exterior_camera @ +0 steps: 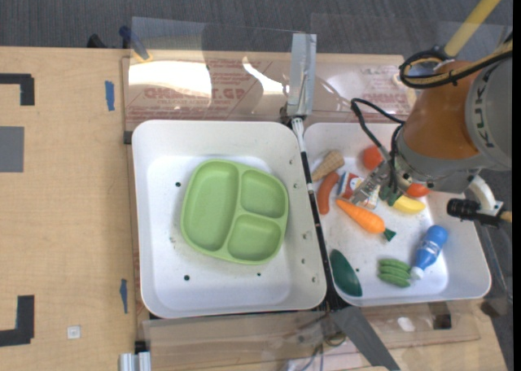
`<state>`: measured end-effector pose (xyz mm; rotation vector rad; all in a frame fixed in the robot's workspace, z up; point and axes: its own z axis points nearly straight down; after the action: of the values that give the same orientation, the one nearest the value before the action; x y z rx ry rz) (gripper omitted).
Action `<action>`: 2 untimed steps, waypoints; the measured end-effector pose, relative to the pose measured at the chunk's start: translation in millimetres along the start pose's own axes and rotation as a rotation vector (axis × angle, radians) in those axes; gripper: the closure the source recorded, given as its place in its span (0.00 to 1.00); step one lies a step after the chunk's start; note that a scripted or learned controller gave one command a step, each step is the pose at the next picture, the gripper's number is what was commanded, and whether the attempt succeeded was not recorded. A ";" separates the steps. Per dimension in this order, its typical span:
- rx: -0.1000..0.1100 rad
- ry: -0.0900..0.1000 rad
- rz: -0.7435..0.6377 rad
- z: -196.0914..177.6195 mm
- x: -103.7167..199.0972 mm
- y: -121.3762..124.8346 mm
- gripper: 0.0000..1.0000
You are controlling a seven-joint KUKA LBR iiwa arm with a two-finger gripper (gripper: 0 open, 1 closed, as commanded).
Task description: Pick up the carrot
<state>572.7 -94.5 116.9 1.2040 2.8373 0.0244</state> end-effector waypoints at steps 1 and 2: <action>0.029 0.038 -0.077 -95.8 -10.6 -34.4 1.00; 0.035 0.047 -0.080 -90.8 -7.8 -34.8 0.00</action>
<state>547.6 -123.5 206.6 1.1103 2.9360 -0.0002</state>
